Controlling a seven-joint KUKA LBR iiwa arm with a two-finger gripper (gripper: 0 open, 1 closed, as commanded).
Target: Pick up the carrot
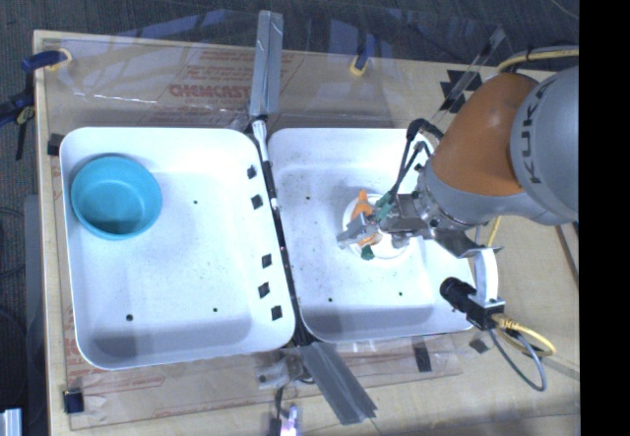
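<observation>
- Carrot sits mid right bin, small orange bit w/ green end, right at the gripper
- Can't tell if it's gripping anything
- Prob light, stiff, kinda slick. Grab across the middle imo

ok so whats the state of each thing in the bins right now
blue bowl: upright, in the left bin's back left corner
carrot: in the right bin, at the gripper's tip, partly hidden
gripper: lowered over the carrot
right bin: speckled with dark crumbs
</observation>
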